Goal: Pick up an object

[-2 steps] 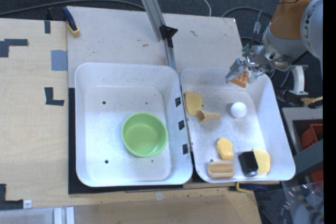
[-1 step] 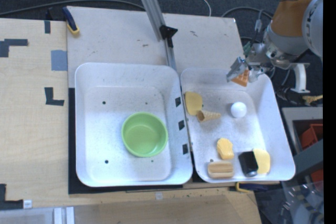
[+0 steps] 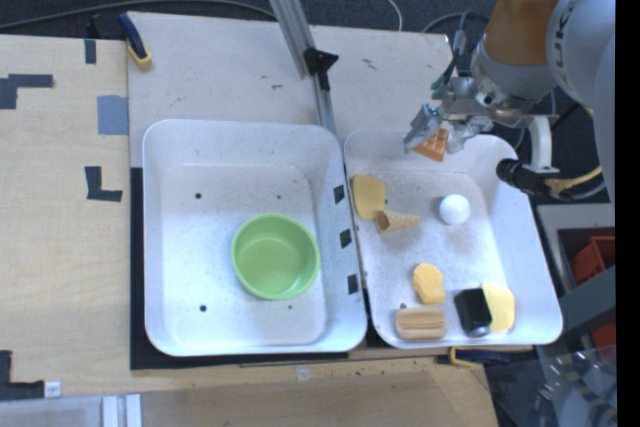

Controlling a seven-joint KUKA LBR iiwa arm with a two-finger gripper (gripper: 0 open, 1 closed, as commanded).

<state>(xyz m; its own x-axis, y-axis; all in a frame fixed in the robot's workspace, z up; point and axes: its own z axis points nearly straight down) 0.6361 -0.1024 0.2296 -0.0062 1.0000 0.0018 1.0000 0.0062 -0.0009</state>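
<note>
Down at the near edge, well below the jaws, sit a tan block [image 3: 419,323], a black object [image 3: 473,310] and a yellow piece [image 3: 500,307] in the right bin [image 3: 520,215]. Far off to the jaws' left, the green bowl [image 3: 275,256] fills the left bin [image 3: 160,215]. Up at the back rim, the gripper [image 3: 433,137] is clamped on a small orange object [image 3: 433,148], lifted clear. That bite looks shallow, right on its upper edge, so any swing could shake it loose onto the white ball [image 3: 454,209] beneath!
</note>
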